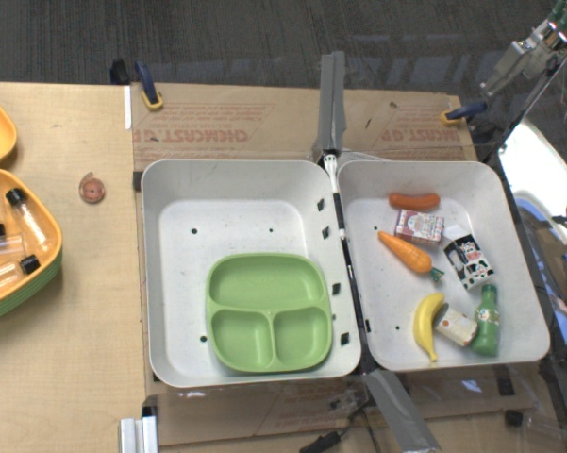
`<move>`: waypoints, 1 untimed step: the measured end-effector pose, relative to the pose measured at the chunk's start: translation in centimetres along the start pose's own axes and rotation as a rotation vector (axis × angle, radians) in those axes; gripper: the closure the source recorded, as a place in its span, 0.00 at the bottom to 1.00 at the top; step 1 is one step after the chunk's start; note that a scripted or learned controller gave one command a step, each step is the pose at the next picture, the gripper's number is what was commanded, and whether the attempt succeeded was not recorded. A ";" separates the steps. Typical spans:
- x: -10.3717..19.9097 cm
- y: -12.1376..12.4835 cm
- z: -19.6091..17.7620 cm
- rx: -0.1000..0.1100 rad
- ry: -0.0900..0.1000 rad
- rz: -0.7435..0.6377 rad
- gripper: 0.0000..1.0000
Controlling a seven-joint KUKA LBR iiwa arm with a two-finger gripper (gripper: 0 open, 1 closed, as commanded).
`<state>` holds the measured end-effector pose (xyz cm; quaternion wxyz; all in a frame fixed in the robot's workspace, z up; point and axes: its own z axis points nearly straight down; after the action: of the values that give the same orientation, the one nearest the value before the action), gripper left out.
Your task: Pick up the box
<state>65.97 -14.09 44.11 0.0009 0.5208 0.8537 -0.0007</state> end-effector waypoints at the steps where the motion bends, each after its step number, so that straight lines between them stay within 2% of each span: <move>1: 3.9 2.0 0.0 0.002 0.002 0.153 0.00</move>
<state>65.96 -9.76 44.06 -0.0004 0.5846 0.8113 -0.0011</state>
